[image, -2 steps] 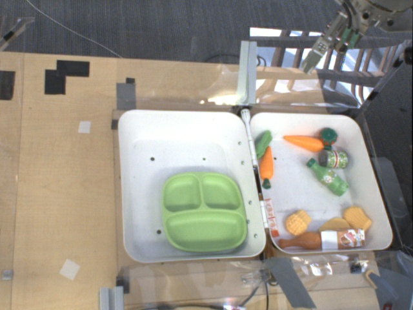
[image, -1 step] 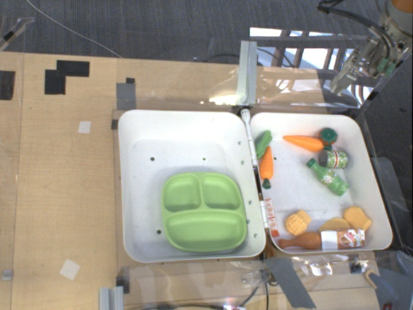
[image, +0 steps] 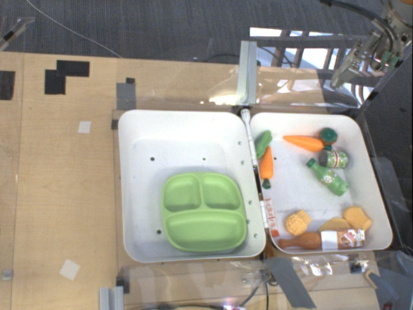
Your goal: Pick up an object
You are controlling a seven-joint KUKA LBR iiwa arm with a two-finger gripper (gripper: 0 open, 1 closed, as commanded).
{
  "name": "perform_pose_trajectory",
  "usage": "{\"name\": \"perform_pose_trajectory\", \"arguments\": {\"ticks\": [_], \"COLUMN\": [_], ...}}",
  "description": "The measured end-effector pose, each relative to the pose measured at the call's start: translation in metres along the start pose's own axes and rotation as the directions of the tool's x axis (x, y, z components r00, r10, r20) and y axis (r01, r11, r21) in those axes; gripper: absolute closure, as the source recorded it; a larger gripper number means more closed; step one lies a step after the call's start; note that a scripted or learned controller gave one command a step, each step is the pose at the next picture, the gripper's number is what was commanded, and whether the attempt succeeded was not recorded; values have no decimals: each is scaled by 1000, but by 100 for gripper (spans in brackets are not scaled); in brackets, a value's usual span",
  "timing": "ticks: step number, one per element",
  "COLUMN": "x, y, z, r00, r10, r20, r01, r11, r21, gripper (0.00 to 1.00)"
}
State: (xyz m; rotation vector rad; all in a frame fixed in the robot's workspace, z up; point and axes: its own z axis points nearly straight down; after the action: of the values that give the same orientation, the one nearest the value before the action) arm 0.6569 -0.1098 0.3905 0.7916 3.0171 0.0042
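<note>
My gripper hangs above the bench beyond the far right corner of the right bin, well clear of everything in it. That bin holds a long carrot with a green top, a small can, a green bottle, a short carrot beside a green vegetable, a yellow corn piece, two tan bread pieces and a sauce bottle lying along the near wall.
The left bin holds a green divided plate. A metal frame stands behind the bins, close to the gripper. The bins' shared wall runs down the middle.
</note>
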Motion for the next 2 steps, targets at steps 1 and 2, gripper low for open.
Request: {"name": "perform_pose_trajectory", "arguments": {"ticks": [1,2], "x": [-1,-2], "y": [2,4], "z": [-14,-28], "r00": [1000,1000], "r10": [-5,-9], "r20": [10,21], "r01": [5,9], "r11": [1000,1000], "r21": [-4,-8], "gripper": [100,100]}}
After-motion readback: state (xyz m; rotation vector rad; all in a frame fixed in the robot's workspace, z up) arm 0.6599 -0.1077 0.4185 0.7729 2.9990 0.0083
